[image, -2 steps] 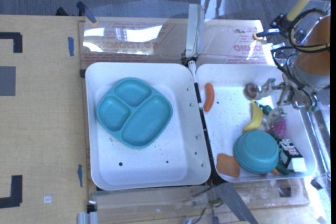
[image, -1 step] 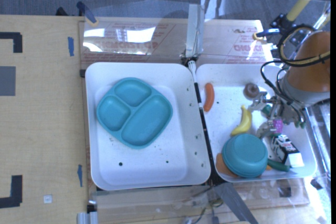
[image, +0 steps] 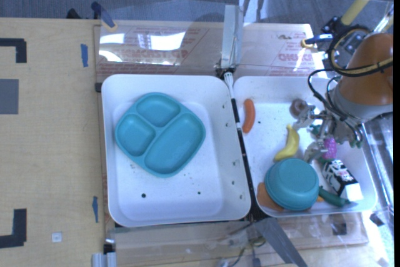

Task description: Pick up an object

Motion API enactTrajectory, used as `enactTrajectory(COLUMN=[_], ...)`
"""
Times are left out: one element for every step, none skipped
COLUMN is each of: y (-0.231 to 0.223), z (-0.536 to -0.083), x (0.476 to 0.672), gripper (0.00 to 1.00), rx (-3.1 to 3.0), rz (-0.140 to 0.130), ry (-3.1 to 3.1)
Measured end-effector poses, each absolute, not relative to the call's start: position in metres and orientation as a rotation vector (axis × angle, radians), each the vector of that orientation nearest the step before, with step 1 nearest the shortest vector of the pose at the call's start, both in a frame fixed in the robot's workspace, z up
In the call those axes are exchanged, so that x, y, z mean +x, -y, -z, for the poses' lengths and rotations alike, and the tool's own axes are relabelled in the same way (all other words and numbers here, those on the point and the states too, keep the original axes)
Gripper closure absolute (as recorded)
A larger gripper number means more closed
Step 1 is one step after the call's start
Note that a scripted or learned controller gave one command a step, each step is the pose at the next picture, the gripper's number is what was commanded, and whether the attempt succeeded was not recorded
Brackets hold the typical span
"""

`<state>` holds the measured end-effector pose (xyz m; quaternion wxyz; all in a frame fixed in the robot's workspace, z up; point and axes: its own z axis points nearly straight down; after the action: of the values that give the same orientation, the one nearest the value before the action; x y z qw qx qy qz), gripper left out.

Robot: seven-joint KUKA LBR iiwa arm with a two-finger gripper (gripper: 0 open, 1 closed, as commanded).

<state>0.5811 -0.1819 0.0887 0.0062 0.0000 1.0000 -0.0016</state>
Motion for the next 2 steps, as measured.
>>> enactTrajectory(y=[0.118,0.104], z=[-0.088,-0.089], x=[0.646,0.659], gripper=[0.00,0.00], rx=[0.272,0.482], rz=[-0.003,0.008], ry=[-3.119,-3.106])
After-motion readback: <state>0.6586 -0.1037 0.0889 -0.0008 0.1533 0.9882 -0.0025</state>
